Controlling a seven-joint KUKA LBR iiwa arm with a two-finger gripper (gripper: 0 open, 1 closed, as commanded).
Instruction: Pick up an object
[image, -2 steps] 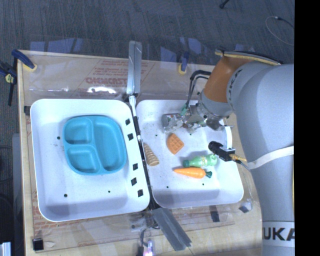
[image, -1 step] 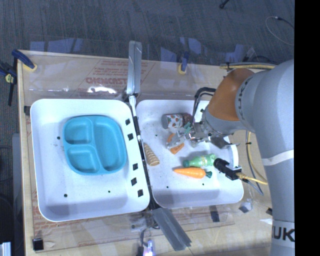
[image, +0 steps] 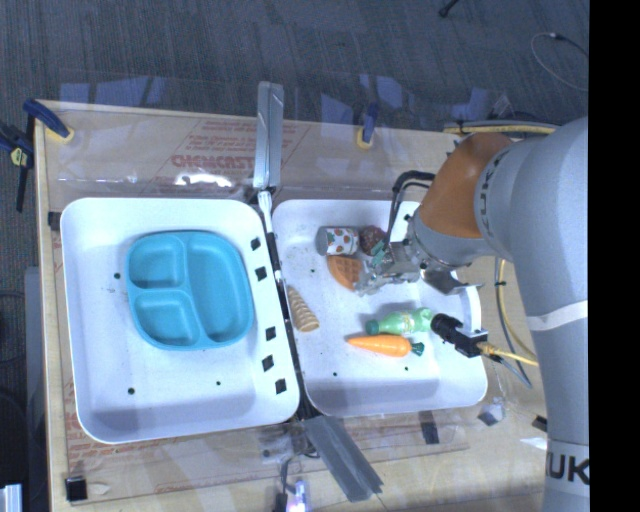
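Camera view looks down on the gripper (image: 378, 266), a small metallic cluster low in the right bin (image: 455, 385), a shallow white plastic tray with rounded corners. Whether it is open, or has hold of anything, cannot be told; its tip blurs into the things around it. Touching it on the far-left side lies a tan, rounded bread piece (image: 345, 270). Just beyond are a small printed can (image: 340, 240), lying on its side, and a dark reddish lump (image: 373, 238), partly hidden. Nearer the camera lies a smooth orange carrot (image: 379, 345), long axis across the bin, green end toward the arm; a green bottle (image: 400, 322) lies parallel beside it. A ridged cone (image: 302, 309) rests at the bin's left wall. The left bin (image: 90, 400) holds a glossy blue divided plate (image: 188, 288).
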